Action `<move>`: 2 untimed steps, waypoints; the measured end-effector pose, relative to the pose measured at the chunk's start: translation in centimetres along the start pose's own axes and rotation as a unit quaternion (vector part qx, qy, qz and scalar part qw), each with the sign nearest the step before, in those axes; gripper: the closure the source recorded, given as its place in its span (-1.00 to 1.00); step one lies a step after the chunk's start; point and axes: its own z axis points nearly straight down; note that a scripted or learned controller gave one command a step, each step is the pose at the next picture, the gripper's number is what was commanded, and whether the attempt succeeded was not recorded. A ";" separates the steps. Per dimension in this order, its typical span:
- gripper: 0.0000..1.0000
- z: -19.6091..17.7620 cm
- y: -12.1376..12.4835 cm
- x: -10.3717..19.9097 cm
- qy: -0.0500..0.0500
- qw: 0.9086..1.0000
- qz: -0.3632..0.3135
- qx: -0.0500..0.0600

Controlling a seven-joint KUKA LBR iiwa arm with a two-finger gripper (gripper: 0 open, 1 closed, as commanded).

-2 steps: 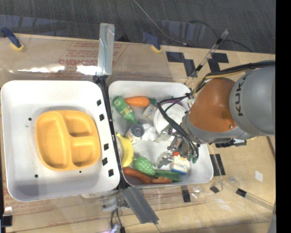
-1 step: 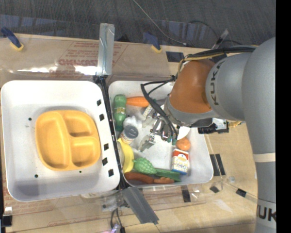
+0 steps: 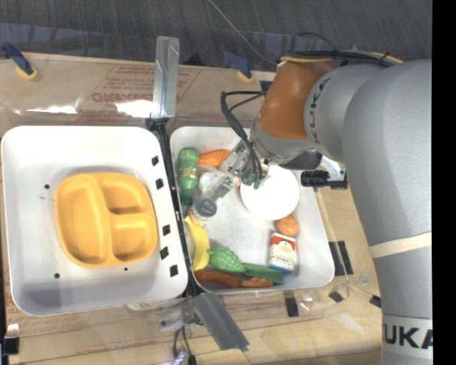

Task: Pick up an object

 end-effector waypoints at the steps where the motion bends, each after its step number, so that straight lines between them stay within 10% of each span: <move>1: -1.00 0.1 -8.2 8.2 -0.001 0.999 0.047 0.000; 2: -1.00 -2.3 -6.6 1.7 -0.003 0.998 0.055 -0.002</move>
